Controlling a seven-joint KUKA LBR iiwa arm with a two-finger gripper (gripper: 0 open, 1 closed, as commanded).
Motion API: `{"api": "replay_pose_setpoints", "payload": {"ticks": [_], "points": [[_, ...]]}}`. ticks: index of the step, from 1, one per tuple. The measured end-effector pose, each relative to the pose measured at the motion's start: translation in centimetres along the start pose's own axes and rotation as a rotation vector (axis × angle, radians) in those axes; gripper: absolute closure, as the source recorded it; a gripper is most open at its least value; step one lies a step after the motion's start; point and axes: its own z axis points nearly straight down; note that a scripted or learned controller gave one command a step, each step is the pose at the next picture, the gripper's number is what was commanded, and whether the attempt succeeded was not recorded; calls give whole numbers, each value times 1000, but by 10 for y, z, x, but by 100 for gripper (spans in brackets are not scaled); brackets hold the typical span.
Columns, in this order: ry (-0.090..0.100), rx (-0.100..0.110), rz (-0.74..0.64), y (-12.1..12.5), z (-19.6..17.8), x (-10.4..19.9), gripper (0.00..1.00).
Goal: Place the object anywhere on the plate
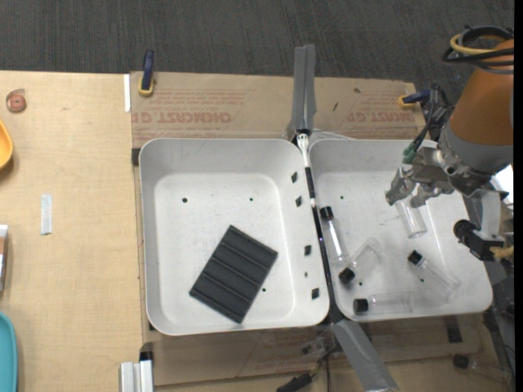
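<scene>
Several clear vials (384, 304) litter the right bin (359, 170) beneath the gripper (410, 193).

Your one readable text is on the cardboard (270, 109) lying under the bins' far edge. You see it upside down and in faded red print: its large line reads roughly "CHEMCSZT. GR", and the last letters are uncertain. Smaller red lines run above and below that line, too faint and small for you to make out. More of the same red print shows on the cardboard right of the metal post (304, 88), and you cannot read that either. Nothing else you see carries a legible label, number or sign.
</scene>
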Motion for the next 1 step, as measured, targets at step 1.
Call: {"api": "replay_pose_setpoints", "payload": {"ticks": [1], "points": [[-1, 0, -92, 52, 23, 56, 100]]}}
